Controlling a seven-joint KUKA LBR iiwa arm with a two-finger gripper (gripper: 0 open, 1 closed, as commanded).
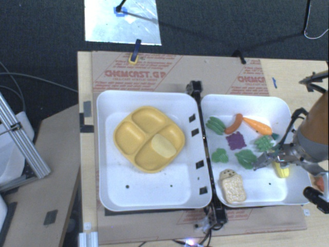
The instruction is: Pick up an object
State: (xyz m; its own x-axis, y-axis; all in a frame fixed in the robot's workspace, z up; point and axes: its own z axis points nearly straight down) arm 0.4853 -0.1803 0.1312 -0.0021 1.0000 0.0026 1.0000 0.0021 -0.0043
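Observation:
The right bin (277, 106) holds several toy foods: a green pepper (216, 124), a sausage (235, 122), an orange carrot (257, 125), purple grapes (236, 140), green leafy pieces (220, 155) (247, 159) (264, 143) and a slice of bread (233, 186). My gripper (273, 160) reaches in from the right and sits low over the bin's right half, just right of the leafy pieces. A small yellow item (281, 171) lies right beneath it, partly hidden by the gripper body.
The left bin (110, 189) carries a yellow divided plate (149, 138). A black divider (202, 148) runs between the bins. The arm (314, 133) covers the right bin's right wall. Cardboard (169, 71) lies behind the bins.

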